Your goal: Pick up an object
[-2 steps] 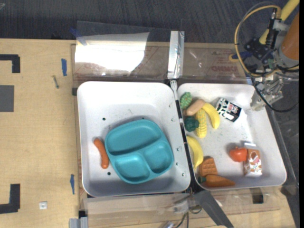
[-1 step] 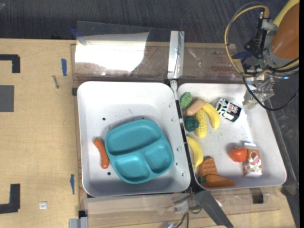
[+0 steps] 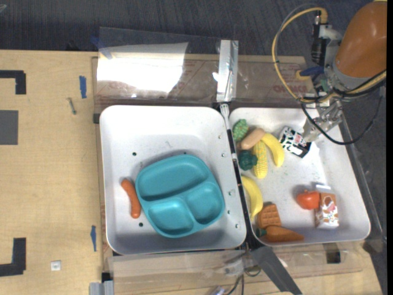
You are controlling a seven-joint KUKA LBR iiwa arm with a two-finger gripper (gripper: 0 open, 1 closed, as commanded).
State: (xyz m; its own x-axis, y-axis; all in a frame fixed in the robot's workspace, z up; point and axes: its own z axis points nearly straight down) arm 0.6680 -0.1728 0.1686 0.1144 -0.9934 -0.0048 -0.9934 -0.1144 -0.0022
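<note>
Surface (image 3: 43, 165): light wood board on the left, with black corner marks and small blue tape strips; both bins sit on it.
Left bin (image 3: 116, 134): shallow white tray, left of the centre divide.
Sausage (image 3: 131, 198): orange-red, lying lengthwise on the left bin's floor, just beside the teal tray's left edge.
Teal tray (image 3: 179, 193): three-compartment plate, tilted a little, in the lower middle of the left bin.
Clear sheet (image 3: 144, 72): glossy plastic panel behind the left bin, catching glare.
Right bin (image 3: 350, 165): white tray beside the first, holding the candidates for picking.
Green pieces (image 3: 239, 129): a leafy one at the bin's upper left corner, a darker one (image 3: 247, 160) just below.
Tan roll (image 3: 252, 137): between the green pieces, touching the corn.
Corn cob (image 3: 261, 157): yellow, upright along the left side.
Upper banana (image 3: 274, 148): curved, just right of the corn.
Lower banana (image 3: 252, 192): along the left wall.
Carrot (image 3: 279, 233): near the front wall, beside a brown block (image 3: 268, 215).
Black-and-white card (image 3: 295, 142): upper middle of the bin, just below the hand.
Tomato (image 3: 308, 199): red, touching the small carton (image 3: 327, 209) at right.
Hand (image 3: 319, 123): above the right bin's back edge, over the card; whether it is released or clenched cannot be told.
Arm (image 3: 365, 39): orange band at the upper right, with yellow cable looped beside it.
</note>
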